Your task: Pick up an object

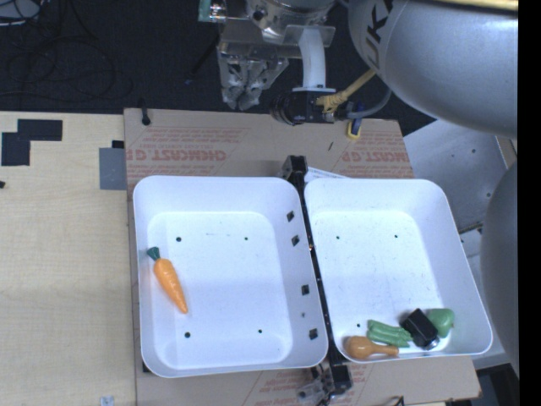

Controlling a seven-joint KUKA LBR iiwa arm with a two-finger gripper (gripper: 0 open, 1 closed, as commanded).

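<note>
At the near edge of the right bin (pixel 473 260) a small group of things lies together in its near right corner: an orange pear-like piece (pixel 369 348) with its thin end to the right, a green pod (pixel 389 334) just behind it, a black block (pixel 420 327) tilted on the pod's right end, and a green piece (pixel 441 318) touching the block on its far right side. The pod's long axis runs left to right, a little slanted.

In the left bin (pixel 139 227) a carrot (pixel 170 284) lies close to the left wall — its long axis runs near to far, slightly diagonal. The green top points to the far left, the tip to the near right.

Behind both bins, over the cardboard (pixel 211 146), the gripper (pixel 246 90) hangs high at the far edge, pointing down. Nothing sits between its fingers, but I cannot tell if they are apart or together. The arm (pixel 439 41) comes in from the upper right — big and grey.
</note>
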